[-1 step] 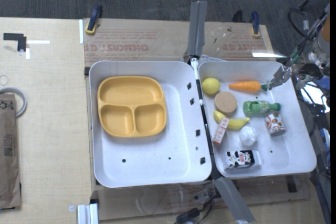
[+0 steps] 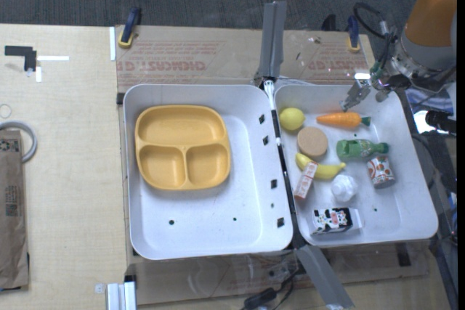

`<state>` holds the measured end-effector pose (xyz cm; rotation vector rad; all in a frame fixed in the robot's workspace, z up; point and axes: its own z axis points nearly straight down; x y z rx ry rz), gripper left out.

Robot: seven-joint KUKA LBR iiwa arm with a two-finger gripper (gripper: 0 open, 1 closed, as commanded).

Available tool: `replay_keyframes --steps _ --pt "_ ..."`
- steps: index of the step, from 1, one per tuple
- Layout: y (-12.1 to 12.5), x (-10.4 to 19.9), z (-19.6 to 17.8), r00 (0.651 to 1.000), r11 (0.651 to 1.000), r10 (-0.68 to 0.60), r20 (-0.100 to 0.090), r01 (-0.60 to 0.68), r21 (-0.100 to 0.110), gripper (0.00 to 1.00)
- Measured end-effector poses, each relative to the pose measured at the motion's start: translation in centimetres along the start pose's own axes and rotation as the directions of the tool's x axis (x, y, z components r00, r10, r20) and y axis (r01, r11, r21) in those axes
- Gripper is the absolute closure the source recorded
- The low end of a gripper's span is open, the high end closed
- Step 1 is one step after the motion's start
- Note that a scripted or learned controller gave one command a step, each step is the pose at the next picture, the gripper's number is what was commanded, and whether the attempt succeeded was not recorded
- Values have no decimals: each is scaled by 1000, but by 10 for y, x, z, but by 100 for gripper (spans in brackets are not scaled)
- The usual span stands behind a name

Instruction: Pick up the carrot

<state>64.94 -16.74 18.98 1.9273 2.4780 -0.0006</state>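
An orange carrot [image 2: 339, 120] with a green top lies across the back of the right bin [image 2: 421, 178], its tip pointing left. My gripper [image 2: 356, 96] hangs just above and behind it, near the bin's back wall, fingers pointing down towards the carrot's right half. Nothing sits between the fingers.
In the right bin with the carrot lie a lemon [image 2: 291, 118], a tan round disc [image 2: 312, 142], a banana [image 2: 323, 170], a green bottle [image 2: 361, 149], a small can [image 2: 380, 172], a white ball [image 2: 344, 188] and a milk carton [image 2: 336, 220]. The left bin holds a yellow divided plate [image 2: 183, 147].
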Motion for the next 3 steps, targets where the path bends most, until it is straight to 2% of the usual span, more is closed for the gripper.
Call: replay_keyframes --steps 1,2,3 --pt "4 -24 97 1000 1000 -30 1 30 -1 0" --pt "2 -24 89 999 999 -32 -1 32 8 100" --pt "20 37 -8 971 971 -239 1 239 -2 100"
